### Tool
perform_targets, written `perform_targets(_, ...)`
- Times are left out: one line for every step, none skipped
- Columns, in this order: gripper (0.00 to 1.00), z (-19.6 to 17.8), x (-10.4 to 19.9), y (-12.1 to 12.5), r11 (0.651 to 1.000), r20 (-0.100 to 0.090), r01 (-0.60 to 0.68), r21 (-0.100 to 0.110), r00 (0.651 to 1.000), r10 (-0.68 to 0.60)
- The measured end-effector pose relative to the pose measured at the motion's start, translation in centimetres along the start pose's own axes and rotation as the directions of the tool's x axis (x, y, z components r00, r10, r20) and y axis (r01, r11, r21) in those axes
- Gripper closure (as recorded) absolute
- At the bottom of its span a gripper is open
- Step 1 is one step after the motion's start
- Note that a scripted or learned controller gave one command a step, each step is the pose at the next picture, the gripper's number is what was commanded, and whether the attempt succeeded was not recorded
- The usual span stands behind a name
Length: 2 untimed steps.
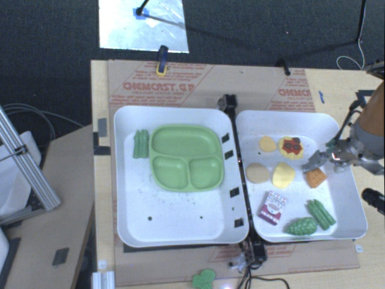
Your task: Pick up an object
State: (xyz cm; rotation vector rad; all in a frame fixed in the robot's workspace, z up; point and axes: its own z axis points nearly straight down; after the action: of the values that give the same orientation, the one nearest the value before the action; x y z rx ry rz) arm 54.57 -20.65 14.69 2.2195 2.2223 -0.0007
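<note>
My gripper [322, 159] hangs over the right bin [343, 212], just above an orange waffle piece [315, 177]. Near it lie a yellow lemon [284, 175], a small pizza [292, 147] and a red packet [273, 207]. The left bin [129, 221] holds a green divided tray [185, 158].

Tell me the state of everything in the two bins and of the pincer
green divided plate: upright in left bin
green bundle: flat, left of plate
pincer: over right bin by the orange waffle piece
red packet: lying flat
green asparagus: flat, front corner
</note>
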Motion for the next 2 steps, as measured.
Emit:
perform_targets(0.0, -3.3, 0.0, 5.4, 1.0, 0.002, 0.005, -0.009, 1.0, -0.005)
perform_targets(0.0, 6.6, 0.4, 2.7, 1.0, -0.002, -0.001, 0.001, 1.0, 0.001)
